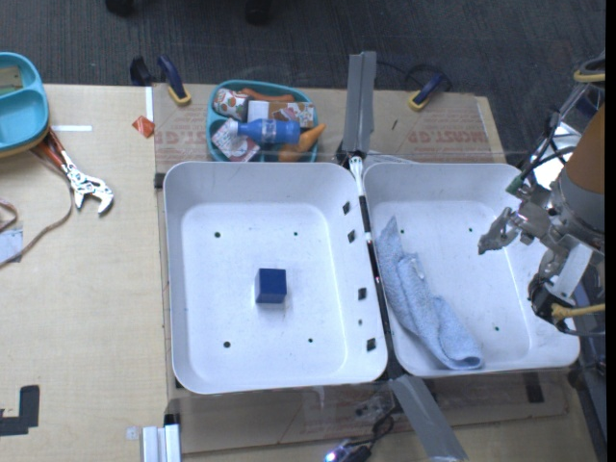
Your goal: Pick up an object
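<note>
A small dark blue cube (271, 286) sits near the middle of the left bin (192, 354). A light blue cloth (419, 299) lies crumpled along the left side of the right bin (462, 186), running from its middle toward the front edge. My gripper (502, 229) hangs over the right side of the right bin, well to the right of the cloth and apart from it. Its fingers point left and nothing is between them.
A teal bowl (262, 123) full of small items stands behind the left bin. A wrench (82, 186) and a teal tray (19, 99) lie on the wooden bench at the left. A grey divider post (360, 94) rises between the bins.
</note>
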`<state>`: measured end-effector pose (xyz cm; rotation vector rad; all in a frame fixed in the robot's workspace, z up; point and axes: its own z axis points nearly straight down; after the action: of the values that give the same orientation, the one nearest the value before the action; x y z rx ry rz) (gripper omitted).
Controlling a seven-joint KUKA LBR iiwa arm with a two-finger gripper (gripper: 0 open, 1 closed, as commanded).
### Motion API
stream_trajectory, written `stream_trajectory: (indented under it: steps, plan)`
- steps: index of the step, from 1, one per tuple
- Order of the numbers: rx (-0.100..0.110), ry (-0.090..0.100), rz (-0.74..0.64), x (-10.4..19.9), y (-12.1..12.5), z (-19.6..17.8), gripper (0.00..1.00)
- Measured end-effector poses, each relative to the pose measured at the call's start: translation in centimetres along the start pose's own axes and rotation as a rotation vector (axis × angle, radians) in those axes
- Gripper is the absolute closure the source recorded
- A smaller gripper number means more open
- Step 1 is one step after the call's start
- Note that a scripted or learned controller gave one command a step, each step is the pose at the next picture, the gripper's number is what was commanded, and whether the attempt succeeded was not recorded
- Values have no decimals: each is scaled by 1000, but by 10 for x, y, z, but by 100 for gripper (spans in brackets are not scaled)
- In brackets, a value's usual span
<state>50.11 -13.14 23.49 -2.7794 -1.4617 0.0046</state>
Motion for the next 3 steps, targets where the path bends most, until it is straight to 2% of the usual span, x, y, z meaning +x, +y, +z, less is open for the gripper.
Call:
stream_trajectory:
  steps: [1, 2, 3]
  plan:
    - [2, -1, 103, 86, -63, 21, 0]
    - [0, -1, 96, 48, -16, 12, 0]
    - [2, -2, -89, 85, -22, 45, 0]
